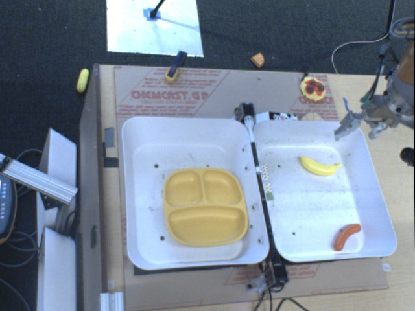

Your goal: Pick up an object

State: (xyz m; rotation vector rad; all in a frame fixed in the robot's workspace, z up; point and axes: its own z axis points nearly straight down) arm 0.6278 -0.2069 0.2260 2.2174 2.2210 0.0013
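From my remote station I see the gripper (360, 126) hanging over the far right corner of the right bin (373, 173), with its two fingers spread apart and nothing between them. The banana (319, 166) lies in the upper part of this bin, a little to the left of the gripper and not touching it, and the toy sausage (346, 236) lies near the front right corner, well apart from both. In the left bin (139, 193) rests a yellow divided plate (205, 207) with three compartments.
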